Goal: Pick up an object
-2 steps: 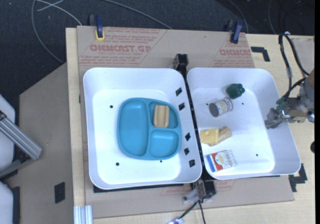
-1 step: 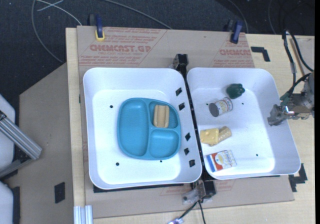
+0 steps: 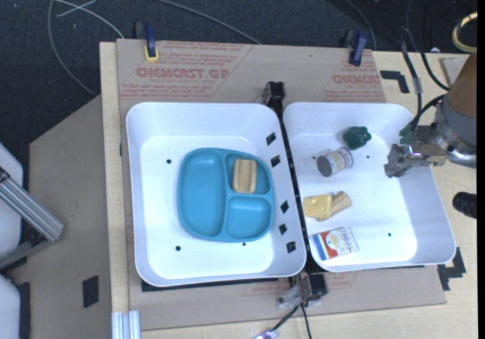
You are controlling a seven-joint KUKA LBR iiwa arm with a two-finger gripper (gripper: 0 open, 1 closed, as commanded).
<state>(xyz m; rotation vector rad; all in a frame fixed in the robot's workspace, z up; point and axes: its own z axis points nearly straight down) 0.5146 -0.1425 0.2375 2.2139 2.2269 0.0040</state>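
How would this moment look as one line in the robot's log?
tool: over right bin, nothing seen held | nearest: green object, small can | blue tray: left bin

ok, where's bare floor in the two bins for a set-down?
Left bin: bare strips border the blue divided plate; widest along the left wall and back. Right bin: open floor at front right, between the red-white-blue carton and right wall. Crowded: its left half, green object, small can, yellow piece. End effector sits mid-right.
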